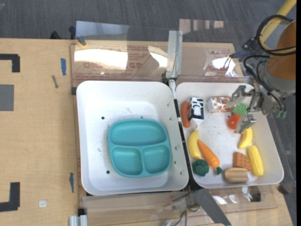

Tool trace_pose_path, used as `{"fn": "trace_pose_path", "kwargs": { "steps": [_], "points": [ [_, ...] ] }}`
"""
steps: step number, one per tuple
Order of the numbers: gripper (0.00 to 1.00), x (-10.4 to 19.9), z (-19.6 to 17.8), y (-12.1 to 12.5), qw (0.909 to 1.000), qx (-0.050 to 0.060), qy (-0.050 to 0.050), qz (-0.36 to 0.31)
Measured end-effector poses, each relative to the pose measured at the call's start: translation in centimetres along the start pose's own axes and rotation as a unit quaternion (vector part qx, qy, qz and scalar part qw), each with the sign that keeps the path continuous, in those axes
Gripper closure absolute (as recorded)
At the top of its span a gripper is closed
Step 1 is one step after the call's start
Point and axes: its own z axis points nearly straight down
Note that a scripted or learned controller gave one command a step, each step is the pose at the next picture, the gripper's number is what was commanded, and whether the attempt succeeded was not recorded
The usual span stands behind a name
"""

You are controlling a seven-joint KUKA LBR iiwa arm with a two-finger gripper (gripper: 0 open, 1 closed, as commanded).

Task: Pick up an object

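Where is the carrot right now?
In the camera view the carrot lies in the right bin, near its front left, between the banana and the broccoli.

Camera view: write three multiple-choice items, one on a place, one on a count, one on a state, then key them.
1. Where is the teal tray?
A. Left bin
B. Right bin
C. On the bench

2. How many compartments has the tray?
A. Two
B. Three
C. Five

3. How does the carrot lie?
A. Standing on end
B. Flat on the tray
C. Flat, slanting, on the right bin's floor

Key: 1 A, the tray sits on the left bin floor. 2 B, one long compartment above two smaller ones. 3 C, it lies slanted in the right bin, between the banana and the waffle.
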Motion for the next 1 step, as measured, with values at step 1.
{"fn": "trace_pose_path", "kwargs": {
  "steps": [1],
  "points": [
    [0.00,3.97,10.08,-5.86,0.9991,0.001,-0.001,0.042]
  ]
}}
